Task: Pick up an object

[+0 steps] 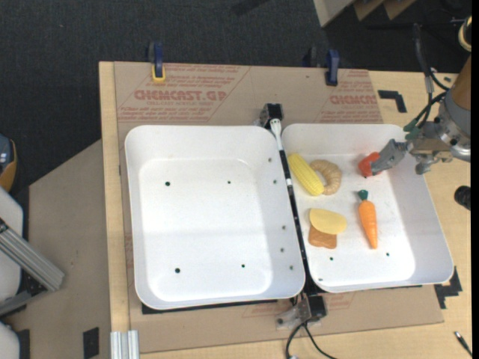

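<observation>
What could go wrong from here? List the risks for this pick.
1. The gripper sits over the red object near the far rim of the right bin. Part of the red object is hidden, so the grasp may be off-centre and could slip.
2. The corn touches the bagel, and the yellow slice lies on the brown piece. Picking either pair could drag its neighbour.
3. The carrot is narrow and could roll away.

The arm gets chopped off by the right edge, and the red thing at the claw tip is half hidden.
</observation>
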You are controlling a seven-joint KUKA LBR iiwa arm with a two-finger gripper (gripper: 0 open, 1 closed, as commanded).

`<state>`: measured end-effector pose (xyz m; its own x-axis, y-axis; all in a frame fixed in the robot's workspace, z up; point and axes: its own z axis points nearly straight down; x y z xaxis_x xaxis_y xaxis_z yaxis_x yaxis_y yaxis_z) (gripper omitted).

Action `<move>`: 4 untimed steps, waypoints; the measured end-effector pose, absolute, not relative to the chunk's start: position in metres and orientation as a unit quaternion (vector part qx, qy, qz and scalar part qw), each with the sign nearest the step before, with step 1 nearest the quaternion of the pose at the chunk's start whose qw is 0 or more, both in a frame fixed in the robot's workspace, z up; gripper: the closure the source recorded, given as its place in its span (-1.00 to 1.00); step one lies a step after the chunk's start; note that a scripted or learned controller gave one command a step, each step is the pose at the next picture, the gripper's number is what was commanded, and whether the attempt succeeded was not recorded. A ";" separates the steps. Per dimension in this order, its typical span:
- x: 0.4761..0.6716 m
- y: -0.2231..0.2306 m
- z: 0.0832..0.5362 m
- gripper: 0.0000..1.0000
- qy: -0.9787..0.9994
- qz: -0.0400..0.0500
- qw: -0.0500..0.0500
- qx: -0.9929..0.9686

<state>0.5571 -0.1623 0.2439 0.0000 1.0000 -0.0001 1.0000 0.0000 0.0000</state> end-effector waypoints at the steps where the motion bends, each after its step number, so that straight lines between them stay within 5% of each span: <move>1: 0.591 -0.150 0.109 -1.00 0.708 -0.002 -0.004 0.706; 2: 0.536 -0.097 0.084 -1.00 0.708 0.001 -0.002 0.707; 3: 0.538 -0.100 0.095 1.00 0.707 0.001 0.002 0.708; 4: 0.548 -0.127 0.089 1.00 0.706 0.000 0.002 0.708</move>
<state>0.5478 -0.1274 0.0886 0.0021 1.0000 -0.0024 1.0000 -0.0021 0.0021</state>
